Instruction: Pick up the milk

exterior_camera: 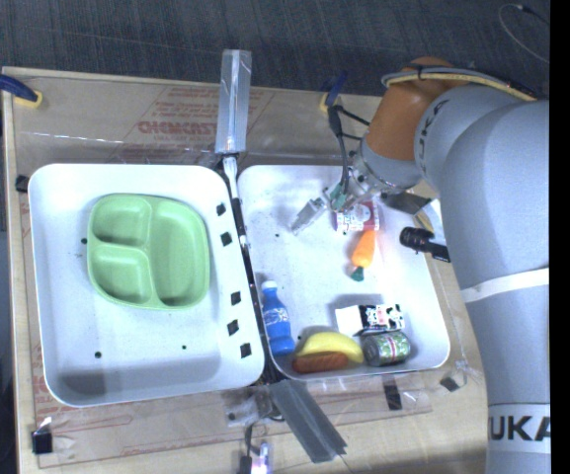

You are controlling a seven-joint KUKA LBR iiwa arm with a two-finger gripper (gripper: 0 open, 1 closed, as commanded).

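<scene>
So the arm (482,186) comes in from the right and its hand (329,205) sits low over the far part of the right bin (265,191). One grey finger (307,215) sticks out to the left, but the rest is a tangle of metal and wires, so honestly I can't tell how wide the hand is spread or whether anything is caught in it.

The milk (370,317) is the little white carton with black cow patches, lying flat toward the near right corner of that same bin, well apart from the hand. Right beside it on the near side is a green can (386,348) lying on its side. To the left of the can is a yellow banana (329,344) with a brown sausage-looking thing (319,362) tucked against it. A blue bottle (276,317) lies along the bin's left wall.

An orange carrot (364,248) with a green tip lies just near of the hand, between it and the milk.

The left bin (57,354) has a pale green divided plate (149,251) sitting in its far half. Both bins rest on the wooden worktop (13,265).
</scene>
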